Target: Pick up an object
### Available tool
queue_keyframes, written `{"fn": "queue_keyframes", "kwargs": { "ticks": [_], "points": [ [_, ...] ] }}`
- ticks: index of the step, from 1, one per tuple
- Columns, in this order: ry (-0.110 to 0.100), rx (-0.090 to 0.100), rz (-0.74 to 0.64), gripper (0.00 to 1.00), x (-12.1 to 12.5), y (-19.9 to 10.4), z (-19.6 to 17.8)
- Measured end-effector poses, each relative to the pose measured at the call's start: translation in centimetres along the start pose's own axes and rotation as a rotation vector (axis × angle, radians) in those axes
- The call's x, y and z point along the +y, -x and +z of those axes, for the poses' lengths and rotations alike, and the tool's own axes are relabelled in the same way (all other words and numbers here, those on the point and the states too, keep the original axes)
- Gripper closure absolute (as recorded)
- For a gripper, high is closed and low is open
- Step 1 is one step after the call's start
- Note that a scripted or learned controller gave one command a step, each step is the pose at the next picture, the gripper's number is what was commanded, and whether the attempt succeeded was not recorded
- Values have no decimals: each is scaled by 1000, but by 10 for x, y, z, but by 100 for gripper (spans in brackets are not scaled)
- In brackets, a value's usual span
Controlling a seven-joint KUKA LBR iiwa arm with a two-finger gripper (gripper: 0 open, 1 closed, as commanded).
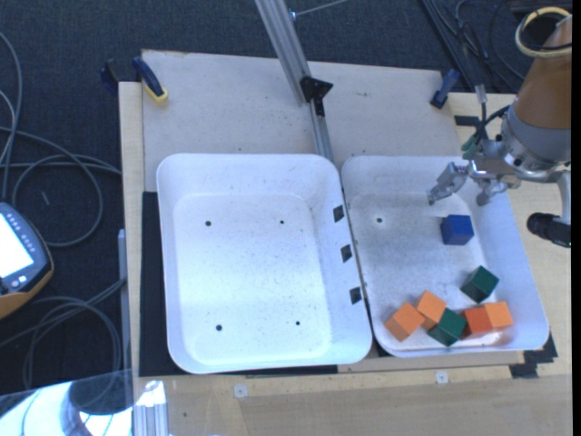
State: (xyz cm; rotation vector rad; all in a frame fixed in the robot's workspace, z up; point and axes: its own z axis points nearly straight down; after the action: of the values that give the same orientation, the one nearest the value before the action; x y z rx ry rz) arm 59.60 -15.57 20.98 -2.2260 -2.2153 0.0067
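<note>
Camera view is giving me both white bins side by side on the bench (pixel 227 98). I am seeing the left bin (pixel 172 243) showing bare speckled floor with a few small dark dots. I am finding all the blocks in the right bin (pixel 531 280): a blue cube (pixel 457 230) is sitting alone toward the far right part of that bin's floor, and a dark green cube (pixel 479 282) is lying tilted nearer the right wall. Along the near edge I am counting a cluster: an orange cube (pixel 406 320), a second orange cube (pixel 431 305) touching it, a green cube (pixel 447 328) just beside those, and an orange block (pixel 490 318) by the near right corner, with something pale under it that I cannot identify.

I am watching the gripper (pixel 465 185) hanging over the far part of the right bin, just beyond the blue cube; its two fingers look spread apart, with nothing between them.

Open floor is lying around the blue cube, well apart from the cluster. I am noting blue clamps (pixel 150 78) at the bench's far corners. I am reading no legible writing anywhere.
</note>
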Motion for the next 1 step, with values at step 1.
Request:
{"fn": "queue_keyframes", "kwargs": {
  "ticks": [1],
  "points": [
    [-5, 4, -1, 0, -6, 55, 115]
  ]
}}
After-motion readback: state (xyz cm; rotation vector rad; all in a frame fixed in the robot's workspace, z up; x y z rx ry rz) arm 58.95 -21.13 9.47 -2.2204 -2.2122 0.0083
